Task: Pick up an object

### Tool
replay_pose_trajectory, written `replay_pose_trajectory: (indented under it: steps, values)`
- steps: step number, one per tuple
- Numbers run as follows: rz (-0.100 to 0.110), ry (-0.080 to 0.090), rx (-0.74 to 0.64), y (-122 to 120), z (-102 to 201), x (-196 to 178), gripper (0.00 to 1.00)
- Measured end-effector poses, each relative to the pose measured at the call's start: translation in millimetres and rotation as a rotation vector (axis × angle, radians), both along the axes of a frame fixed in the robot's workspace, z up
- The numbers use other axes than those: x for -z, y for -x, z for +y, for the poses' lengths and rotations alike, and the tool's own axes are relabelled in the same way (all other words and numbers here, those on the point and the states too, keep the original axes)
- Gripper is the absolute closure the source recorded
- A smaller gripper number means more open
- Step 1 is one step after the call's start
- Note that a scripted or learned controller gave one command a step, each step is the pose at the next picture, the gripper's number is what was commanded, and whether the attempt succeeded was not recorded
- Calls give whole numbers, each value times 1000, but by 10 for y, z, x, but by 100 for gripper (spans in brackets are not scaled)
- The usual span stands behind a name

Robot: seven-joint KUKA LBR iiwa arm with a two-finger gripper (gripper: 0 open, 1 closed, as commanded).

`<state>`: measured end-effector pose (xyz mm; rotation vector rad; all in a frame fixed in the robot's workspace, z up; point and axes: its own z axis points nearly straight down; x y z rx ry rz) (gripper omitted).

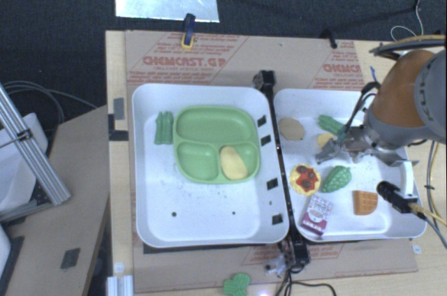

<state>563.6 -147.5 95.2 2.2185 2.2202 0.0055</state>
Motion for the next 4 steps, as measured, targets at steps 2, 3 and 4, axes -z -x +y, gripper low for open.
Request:
replay_pose_trajectory:
  steps: [2, 3, 4]
  values:
    - [1, 1, 1, -320, -327, 102, 0]
    - [0, 0, -7, -747, -84, 101, 0]
    - [-1, 3, -6, -740, -108, -9, 100]
